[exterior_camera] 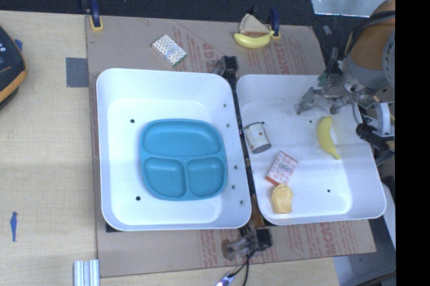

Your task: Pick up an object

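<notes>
In the right bin [349,204], a yellow corn piece [281,199] lies nearest, a red-and-white packet [282,168] just behind it, a small can [256,137] beyond. Farther back lies a banana [327,137], and behind it the gripper [320,103] hangs with fingers spread, clasping nothing.

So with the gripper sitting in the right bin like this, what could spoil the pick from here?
The grey two-finger gripper sits above the yellow banana, not on it, so a straight descent may close on bare white bin floor. The banana's curved, smooth shape could also roll or slip out of a pinch. It lies near the bin's right wall, which may crowd one finger.
</notes>
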Controlling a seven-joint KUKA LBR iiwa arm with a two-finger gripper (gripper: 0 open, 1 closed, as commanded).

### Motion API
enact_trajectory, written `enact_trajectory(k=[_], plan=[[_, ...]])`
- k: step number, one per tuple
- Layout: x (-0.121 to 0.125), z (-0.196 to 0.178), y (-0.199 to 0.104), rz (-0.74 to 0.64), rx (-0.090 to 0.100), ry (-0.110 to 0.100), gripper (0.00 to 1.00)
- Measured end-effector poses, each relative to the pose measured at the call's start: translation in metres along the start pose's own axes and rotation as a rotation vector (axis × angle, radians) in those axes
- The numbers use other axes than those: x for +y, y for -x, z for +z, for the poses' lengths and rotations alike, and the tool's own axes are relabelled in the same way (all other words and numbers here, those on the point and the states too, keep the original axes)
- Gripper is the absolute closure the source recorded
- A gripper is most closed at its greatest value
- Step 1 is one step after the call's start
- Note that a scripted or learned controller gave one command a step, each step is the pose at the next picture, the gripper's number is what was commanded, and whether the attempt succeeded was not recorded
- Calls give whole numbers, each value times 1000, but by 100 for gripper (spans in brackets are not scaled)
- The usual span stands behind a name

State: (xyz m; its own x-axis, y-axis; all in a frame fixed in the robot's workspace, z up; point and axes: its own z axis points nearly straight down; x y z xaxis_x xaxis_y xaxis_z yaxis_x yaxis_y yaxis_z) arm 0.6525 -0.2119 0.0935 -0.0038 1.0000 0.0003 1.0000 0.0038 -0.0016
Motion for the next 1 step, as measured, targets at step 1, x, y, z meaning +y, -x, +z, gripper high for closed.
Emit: enact_trajectory(k=[1], plan=[[-35, 2, 0, -1, -1, -1, 0]])
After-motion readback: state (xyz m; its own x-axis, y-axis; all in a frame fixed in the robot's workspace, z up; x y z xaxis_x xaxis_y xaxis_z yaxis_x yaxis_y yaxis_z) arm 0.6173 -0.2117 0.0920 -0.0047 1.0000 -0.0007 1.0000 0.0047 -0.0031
